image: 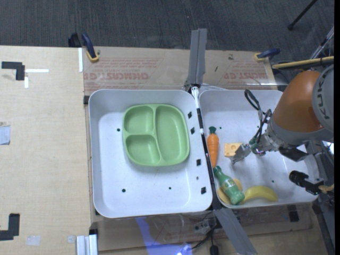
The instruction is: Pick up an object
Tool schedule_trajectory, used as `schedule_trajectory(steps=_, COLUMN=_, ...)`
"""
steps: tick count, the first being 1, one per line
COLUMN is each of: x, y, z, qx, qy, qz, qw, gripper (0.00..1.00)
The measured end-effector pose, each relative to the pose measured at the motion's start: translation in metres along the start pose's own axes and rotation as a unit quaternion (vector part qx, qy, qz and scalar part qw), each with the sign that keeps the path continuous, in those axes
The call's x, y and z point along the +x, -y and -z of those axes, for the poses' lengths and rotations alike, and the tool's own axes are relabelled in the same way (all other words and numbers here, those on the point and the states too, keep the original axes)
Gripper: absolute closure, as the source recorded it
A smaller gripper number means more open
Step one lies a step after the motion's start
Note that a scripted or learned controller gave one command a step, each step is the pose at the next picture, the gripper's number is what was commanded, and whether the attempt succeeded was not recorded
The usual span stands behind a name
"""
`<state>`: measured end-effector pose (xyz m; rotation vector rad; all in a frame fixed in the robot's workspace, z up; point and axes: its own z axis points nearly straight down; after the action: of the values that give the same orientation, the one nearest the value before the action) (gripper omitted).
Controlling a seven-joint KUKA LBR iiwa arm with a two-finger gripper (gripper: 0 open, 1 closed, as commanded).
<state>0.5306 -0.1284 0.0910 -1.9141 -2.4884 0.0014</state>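
The yellow wedge of holed plastic cheese [231, 150] lay on the smooth floor of the right-hand shallow white bin [234, 108], just left of the arm's metal two-finger gripper [240, 154]. Whether the jaws stood wide or narrow could not be told. A tapered orange carrot [212, 147] lay beside the divider, with a green bottle [229, 185] and curved yellow banana [261, 194] nearer. The left bin [103, 158] held a glossy green three-compartment plate [156, 135].
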Motion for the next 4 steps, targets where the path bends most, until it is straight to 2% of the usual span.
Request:
schedule_trajectory(steps=1, x=0.014, y=-0.034, z=0.0, qx=0.0, qy=0.001, qz=-0.127, qw=0.9919, gripper=0.0)
schedule_trajectory(steps=2, x=0.03, y=-0.001, z=0.0, qx=0.0, qy=0.0, qz=-0.139, qw=0.9903, gripper=0.0)
schedule_trajectory(steps=3, x=0.033, y=-0.011, z=0.0, qx=0.001, qy=0.001, qz=-0.342, qw=0.9396, gripper=0.0)
schedule_trajectory(steps=4, x=0.033, y=-0.01, z=0.008, qx=0.003, qy=0.001, qz=-0.341, qw=0.9399, gripper=1.0)
